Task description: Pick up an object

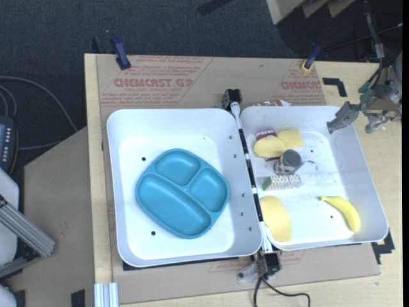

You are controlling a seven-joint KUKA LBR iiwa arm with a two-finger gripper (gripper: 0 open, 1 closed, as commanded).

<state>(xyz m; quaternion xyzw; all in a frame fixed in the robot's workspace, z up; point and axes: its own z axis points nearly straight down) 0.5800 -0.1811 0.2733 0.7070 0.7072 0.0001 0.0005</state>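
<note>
Two white bins sit side by side on the bench: the left bin carries one blue divided plate, and the right bin carries the small things worth picking. Counted there: one banana near the right-hand near corner, one pale yellow piece by the near-left wall, two rounded yellow pieces touching each other toward the far left, one small can just nearer than those, one flat packet beside the can, and a red-and-white scrap at the far left whose nature is too small to tell. The banana looks like the easiest candidate: it lies alone, well apart from the cluster, probably a light, stiff toy with a smooth skin that could slip, so a pinch across its narrow middle should serve best. The can seems rigid and round, likely to roll out of a poor grip. The gripper hovers at the bin's far right corner, over the rim, holding nothing; whether it is released or clenched I cannot tell.
</note>
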